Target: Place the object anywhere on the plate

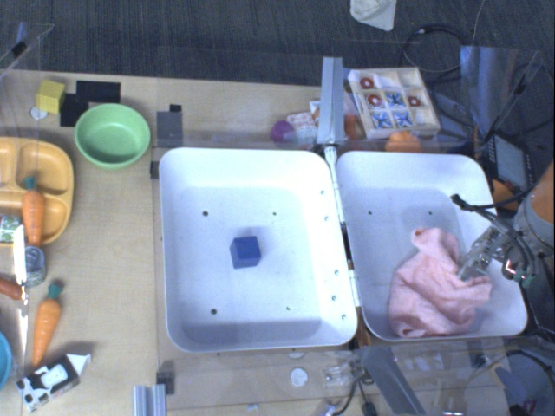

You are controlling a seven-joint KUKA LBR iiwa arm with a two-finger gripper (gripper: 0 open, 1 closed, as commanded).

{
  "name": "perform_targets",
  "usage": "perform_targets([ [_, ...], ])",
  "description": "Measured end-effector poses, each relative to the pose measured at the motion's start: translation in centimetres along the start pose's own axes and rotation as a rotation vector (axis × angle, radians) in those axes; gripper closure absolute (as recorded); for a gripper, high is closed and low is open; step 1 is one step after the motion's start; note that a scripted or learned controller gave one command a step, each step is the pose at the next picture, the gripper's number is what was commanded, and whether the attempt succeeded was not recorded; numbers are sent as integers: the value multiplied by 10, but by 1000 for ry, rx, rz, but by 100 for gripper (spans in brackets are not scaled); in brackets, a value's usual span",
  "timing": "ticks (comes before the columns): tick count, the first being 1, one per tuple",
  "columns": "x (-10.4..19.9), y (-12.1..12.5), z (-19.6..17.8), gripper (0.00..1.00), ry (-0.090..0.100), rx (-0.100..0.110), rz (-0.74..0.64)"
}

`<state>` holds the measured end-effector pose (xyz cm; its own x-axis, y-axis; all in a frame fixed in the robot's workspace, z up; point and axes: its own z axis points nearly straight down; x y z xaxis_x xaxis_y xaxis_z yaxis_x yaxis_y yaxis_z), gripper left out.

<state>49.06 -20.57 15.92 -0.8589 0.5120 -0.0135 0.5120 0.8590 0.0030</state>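
Nearest, pink cloth (pixel 429 289), crumpled in the right bin (pixel 408 180), toward its near-right corner. Soft, light, floppy; judged sure to sag and trail when lifted, unlikely to slip or break. Best pinched on a raised fold near the bunched middle, not on a thin edge. Gripper (pixel 477 263) at the cloth's right edge, touching or just above; cannot tell how wide, nor whether gripping any fabric. Yellow plate (pixel 48 167) well apart, beyond the left bin (pixel 217 172).
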Motion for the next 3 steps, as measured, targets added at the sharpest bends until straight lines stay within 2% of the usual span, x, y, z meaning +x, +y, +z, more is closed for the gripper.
perform_targets([
  [1, -1, 0, -17, 100, -1, 0, -60],
  [2, 1, 0, 31, 100, 5, 0, 27],
  [3, 0, 0, 5, 100, 1, 0, -52],
])
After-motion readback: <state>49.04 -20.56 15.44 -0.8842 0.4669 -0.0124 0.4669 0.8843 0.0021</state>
